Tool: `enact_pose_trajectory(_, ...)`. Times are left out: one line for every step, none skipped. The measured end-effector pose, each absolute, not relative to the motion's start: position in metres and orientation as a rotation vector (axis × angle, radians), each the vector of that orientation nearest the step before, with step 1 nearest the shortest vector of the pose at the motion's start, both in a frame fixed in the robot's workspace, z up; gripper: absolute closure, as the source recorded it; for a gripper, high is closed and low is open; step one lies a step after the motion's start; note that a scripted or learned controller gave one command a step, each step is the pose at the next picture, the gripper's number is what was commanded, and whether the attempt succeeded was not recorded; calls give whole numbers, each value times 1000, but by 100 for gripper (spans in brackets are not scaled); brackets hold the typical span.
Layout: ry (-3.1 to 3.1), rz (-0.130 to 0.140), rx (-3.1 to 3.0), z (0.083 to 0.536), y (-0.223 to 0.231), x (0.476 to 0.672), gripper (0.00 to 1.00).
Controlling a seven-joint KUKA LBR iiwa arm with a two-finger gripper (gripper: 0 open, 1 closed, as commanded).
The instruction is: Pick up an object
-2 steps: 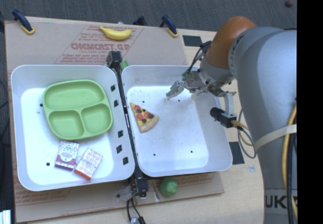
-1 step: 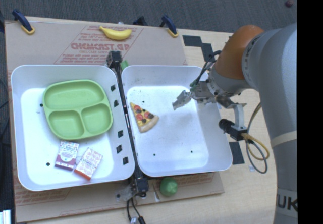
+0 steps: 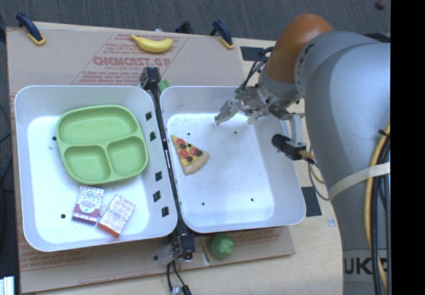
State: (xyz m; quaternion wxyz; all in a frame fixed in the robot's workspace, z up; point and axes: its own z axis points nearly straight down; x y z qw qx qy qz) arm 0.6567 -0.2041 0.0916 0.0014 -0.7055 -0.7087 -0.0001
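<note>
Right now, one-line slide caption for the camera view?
End effector over the right bin near the pizza slice; green tray and two packets in the left bin.

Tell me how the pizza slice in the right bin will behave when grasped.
The pizza slice looks like a flat toy wedge, so probably stiff and light. Lying flat on the right bin floor, it offers little edge and may slide rather than lift.

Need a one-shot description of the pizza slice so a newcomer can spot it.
Find the right-hand bin, the one the arm reaches into. The pizza slice lies near its left wall, by the black divider. It is a small wedge with a tan crust and red topping, the sole item on that bin's floor.
</note>
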Motion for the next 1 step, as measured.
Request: enact_pose_trajectory(-2231, 0, -2208, 103, -204, 657, 100)
